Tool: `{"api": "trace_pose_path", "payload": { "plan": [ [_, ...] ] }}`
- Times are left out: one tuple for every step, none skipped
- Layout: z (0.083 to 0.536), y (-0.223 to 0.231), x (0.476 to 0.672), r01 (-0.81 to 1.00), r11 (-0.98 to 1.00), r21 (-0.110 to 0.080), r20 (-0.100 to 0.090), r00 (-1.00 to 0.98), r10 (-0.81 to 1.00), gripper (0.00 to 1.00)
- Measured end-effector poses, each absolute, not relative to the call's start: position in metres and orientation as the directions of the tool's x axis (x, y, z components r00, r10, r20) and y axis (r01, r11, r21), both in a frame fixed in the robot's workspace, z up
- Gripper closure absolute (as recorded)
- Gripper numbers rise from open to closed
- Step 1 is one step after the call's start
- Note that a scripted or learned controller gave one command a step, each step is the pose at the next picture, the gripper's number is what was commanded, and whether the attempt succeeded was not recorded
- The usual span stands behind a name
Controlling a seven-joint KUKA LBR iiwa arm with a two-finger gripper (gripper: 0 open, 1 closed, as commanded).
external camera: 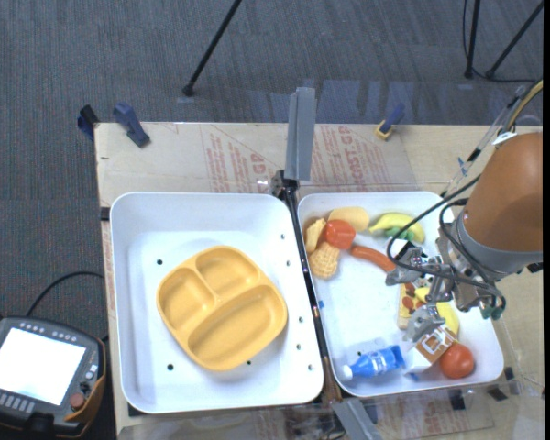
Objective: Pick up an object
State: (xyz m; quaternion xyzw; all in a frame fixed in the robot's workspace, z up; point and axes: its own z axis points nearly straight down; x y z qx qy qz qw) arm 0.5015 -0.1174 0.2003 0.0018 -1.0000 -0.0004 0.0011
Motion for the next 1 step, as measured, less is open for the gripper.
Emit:
{"api": "trace_pose_path", "payload": {
  "plan": [
    [0.0865, -0.1548, 0.536, -0.089, 0.996, 0.003, 0.005, -0.996, -0.089, 0.0]
  ]
}}
